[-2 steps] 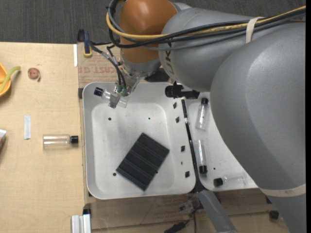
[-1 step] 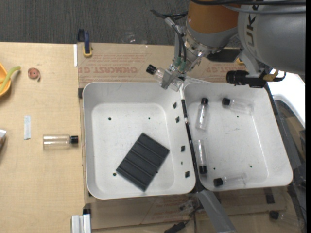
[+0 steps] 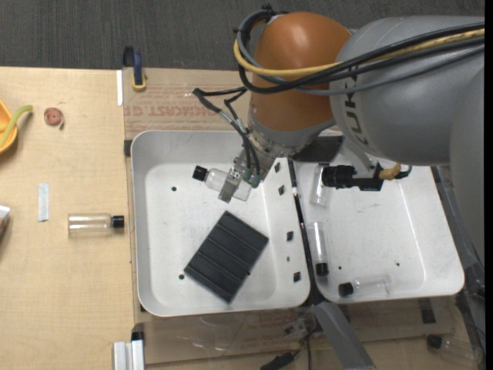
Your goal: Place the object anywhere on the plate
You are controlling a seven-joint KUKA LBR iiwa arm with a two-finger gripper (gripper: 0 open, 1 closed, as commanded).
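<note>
While the arm (image 3: 300, 68) is reaching in over the far edge of the left bin (image 3: 137, 206), the gripper (image 3: 240, 182) is hanging low near that bin's far right corner, right against a small bottle (image 3: 209, 176). Whether it is released or clamping the bottle, I cannot tell; the wrist is blocking the contact. The bottle is lying on its side near the bin's far edge, its black cap pointing towards the left wall, its clear body running in under the gripper. It is looking light and stiff, probably empty plastic, smooth and round, so it is likely to roll or squirt out of a loose pinch; taking it across the middle of the body, square to its length, seems safest. The plate (image 3: 226, 255), a dark ribbed slab, is lying flat and skewed near the bin's near edge, well apart from the bottle. Its ridges may be helping to stop a rolling bottle once it is set down.
</note>
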